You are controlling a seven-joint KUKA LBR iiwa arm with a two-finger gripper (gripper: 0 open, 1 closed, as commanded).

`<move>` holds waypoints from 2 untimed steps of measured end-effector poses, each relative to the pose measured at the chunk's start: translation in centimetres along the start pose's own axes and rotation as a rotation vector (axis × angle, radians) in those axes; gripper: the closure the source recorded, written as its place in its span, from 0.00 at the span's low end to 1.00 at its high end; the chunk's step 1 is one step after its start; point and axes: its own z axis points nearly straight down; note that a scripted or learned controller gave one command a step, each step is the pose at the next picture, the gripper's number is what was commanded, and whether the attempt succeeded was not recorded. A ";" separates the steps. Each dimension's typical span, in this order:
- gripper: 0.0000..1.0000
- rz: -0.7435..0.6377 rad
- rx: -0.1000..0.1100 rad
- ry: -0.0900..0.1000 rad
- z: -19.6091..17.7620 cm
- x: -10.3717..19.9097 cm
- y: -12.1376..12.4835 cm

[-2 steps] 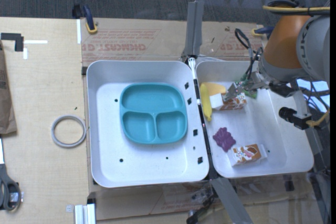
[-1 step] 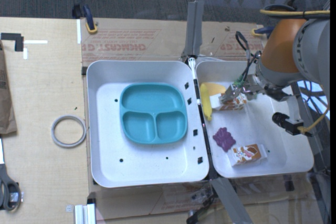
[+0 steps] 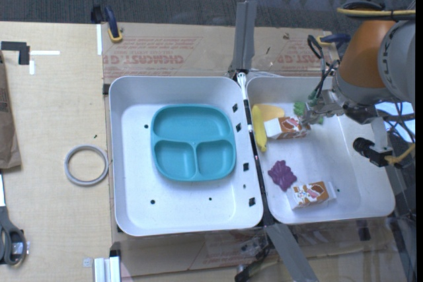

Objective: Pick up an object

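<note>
The hand reaches down into the right bin at its upper part, right beside a small orange-and-white carton and something green just above it; whether the hand is clenched or released, I cannot tell. The carton lies next to a yellow banana-shaped piece that rests against the bin's left wall. Lower in the same bin sits a purple bunch of grapes, and just beside it, toward the near wall, a second small carton lies tilted. The grey arm with its orange band rises to the right. The left bin carries a teal divided plate in its middle. Well apart on the desk, to the left, lies a pale ring.
</note>
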 end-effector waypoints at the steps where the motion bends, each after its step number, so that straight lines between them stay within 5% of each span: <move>1: 0.00 -0.006 0.001 0.010 0.1 0.7 0.1; 2: 0.00 -0.219 0.017 0.036 1.7 -2.4 4.5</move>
